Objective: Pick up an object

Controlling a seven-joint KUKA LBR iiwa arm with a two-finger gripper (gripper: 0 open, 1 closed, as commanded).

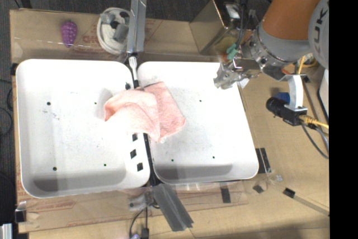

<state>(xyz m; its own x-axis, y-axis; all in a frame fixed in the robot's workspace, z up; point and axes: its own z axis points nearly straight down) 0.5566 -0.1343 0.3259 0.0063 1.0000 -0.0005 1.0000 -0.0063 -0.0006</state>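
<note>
So the thing to grab here is a soft pink cloth (146, 109), crumpled and folded over itself, looks like terry or fleece with a slightly fuzzy surface. It's draped right across the divider between the two shallow white plastic bins, part of it in the left bin (61, 137) and part in the right bin (207, 148). Both bins have rounded corners, smooth glossy floors with a few small dark dots and some faint speckling.

The bins sit on a brown cardboard-looking bench top (50, 36). Up at the back there's a small purple bumpy object (69, 32), kind of grape-cluster shaped, and a white coil of cord or tubing (113, 30) beside a grey metal bar (136, 22) that runs down toward the divider.

The arm comes in from the right, orange band (293, 0) above a grey wrist, tilted down and left. The metallic two-finger gripper (225, 80) hangs over the top right corner of the right bin, well apart from the cloth. Whether it's spread or closed, can't tell, it's too blurry.
</note>
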